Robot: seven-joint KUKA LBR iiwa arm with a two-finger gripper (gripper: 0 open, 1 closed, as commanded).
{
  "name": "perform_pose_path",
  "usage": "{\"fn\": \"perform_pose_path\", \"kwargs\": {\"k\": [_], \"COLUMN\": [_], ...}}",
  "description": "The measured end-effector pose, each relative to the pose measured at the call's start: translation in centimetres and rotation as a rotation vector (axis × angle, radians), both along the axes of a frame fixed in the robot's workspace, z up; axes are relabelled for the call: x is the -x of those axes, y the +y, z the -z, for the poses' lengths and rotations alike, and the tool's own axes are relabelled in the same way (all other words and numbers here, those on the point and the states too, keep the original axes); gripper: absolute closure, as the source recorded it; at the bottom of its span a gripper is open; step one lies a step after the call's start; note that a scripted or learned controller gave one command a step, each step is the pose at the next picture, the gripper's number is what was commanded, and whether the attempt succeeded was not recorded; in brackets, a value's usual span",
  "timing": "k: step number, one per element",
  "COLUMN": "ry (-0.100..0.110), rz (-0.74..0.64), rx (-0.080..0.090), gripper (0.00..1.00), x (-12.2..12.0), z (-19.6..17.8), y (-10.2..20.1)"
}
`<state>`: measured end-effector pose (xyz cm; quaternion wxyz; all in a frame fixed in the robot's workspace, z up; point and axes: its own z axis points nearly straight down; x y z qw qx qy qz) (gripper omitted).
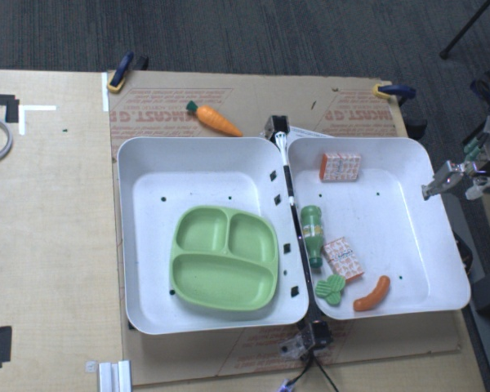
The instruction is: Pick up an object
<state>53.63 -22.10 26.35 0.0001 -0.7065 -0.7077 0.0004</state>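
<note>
Nearest the camera, an orange sausage (371,294) lies by the right bin's (425,243) front wall, with a green clover-shaped toy (332,288) just beside it. Behind them sit a small patterned box (343,259) and a green bottle (311,233) along the divider; a second patterned box (340,167) rests near the back wall. A green divided plate (225,258) lies in the left bin (147,219). A carrot (214,118) lies on the bench (49,243). At the right edge, the jaws hold nothing; their spread cannot be told.
</note>
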Motion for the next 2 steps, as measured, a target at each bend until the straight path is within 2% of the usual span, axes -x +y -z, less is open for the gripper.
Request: {"fn": "perform_pose_path", "kwargs": {"k": [1, 2], "ry": [0.0, 0.0], "rz": [-0.021, 0.083], "rx": [-0.001, -0.001], "gripper": [0.0, 0.0], "x": [3.7, 2.5], "z": [14.0, 14.8], "y": [6.7, 12.7]}}
